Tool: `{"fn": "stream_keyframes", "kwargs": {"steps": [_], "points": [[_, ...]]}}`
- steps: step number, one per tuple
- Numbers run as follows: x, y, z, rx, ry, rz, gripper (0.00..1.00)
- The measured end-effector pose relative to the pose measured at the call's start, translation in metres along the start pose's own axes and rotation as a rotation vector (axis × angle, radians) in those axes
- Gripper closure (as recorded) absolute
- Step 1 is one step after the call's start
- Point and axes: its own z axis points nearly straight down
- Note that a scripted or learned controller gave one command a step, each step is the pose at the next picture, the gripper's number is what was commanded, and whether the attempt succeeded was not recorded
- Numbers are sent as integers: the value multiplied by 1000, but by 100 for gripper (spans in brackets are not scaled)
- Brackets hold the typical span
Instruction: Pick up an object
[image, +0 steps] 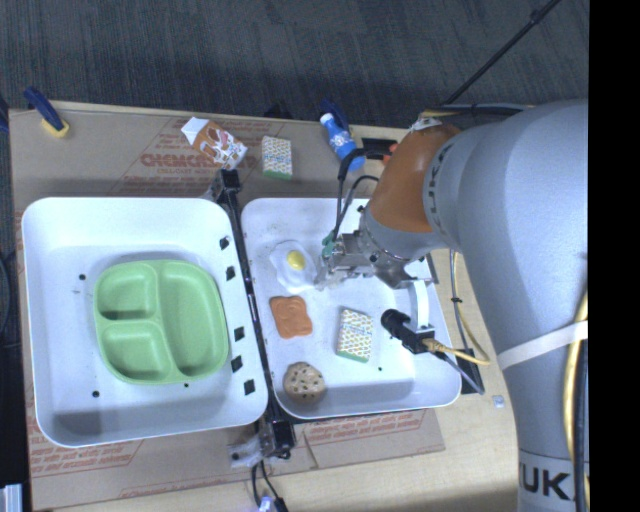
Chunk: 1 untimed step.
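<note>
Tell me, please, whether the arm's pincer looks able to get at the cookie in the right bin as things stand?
Probably yes. The cookie lies alone near the front wall of the right bin, with nothing on top of it. The pincer hangs over the fried egg, so it would need to cross past the orange piece.

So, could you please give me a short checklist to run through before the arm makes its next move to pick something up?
1. Targets present in the right bin: fried egg, orange piece, patterned block, cookie. Ok.
2. Gripper position: over the right bin, just right of the fried egg. Ok.
3. Object between the jaws: cannot tell, the wrist hides them.
4. Targets spaced apart: the four lie separate, none touching. Ok.
5. Left bin holds the green divided tray, away from the arm. Ok.
6. Cable trails over the right bin's right rim; snag risk cannot tell.
</note>
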Motion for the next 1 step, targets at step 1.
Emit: {"fn": "stream_keyframes", "kwargs": {"steps": [1], "points": [[-1, -44, -113, -5, -2, 6, 100]]}}
